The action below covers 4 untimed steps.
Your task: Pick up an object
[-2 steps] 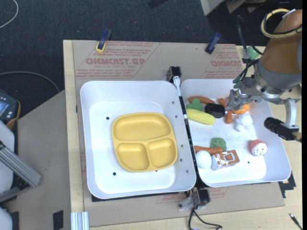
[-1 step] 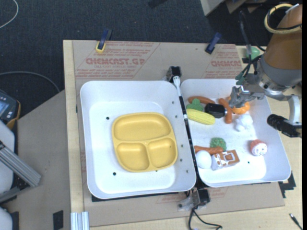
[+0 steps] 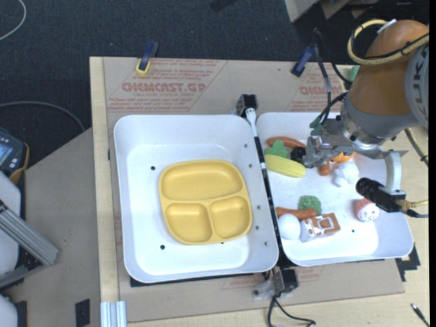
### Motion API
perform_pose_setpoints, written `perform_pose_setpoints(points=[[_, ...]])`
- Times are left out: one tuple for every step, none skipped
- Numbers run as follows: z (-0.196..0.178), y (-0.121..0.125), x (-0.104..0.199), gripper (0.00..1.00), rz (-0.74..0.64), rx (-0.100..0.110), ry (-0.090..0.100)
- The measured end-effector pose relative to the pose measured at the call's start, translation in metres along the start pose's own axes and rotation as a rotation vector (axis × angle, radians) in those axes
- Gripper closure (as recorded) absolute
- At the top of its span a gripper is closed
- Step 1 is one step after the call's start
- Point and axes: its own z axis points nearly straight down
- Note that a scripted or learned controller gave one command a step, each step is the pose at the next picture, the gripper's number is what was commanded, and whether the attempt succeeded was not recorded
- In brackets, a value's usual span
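Nearest the camera runs the front edge of the tabletop (image 3: 204, 298), a brown board with red lettering at its far side. On it sit two shallow white bins side by side. Left bin (image 3: 136, 203) holds a yellow divided plate (image 3: 204, 201) with three compartments, lying flat near the middle. Right bin (image 3: 388, 240) holds the small toys. The grey arm (image 3: 388, 67), with its orange band, reaches in from the right and hangs over the far part of the right bin. Its tool (image 3: 319, 152) is low over the bin, just beside the corn cob (image 3: 285, 166); whether it is released or clenched cannot be told, as the wrist hides that part. A carrot (image 3: 285, 142) lies beyond the corn, near the far wall. Toward the front of the bin are a green broccoli piece (image 3: 310, 203), a white egg (image 3: 289, 227) and an orange-and-white block (image 3: 321, 225), these last two touching. A small white and red piece (image 3: 368, 211) lies near the right wall, beside a black part of the arm's rig.
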Motion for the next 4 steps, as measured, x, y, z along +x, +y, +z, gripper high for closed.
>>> perform_pose_setpoints(points=[[-0.001,-0.024,0.054,1.00,-0.001,0.000,0.001],[-0.014,-0.032,0.107,1.00,-0.002,-0.005,-0.001],[-0.007,-0.037,0.145,1.00,0.000,0.000,-0.001],[-0.012,-0.048,0.157,1.00,0.001,0.000,-0.001]])
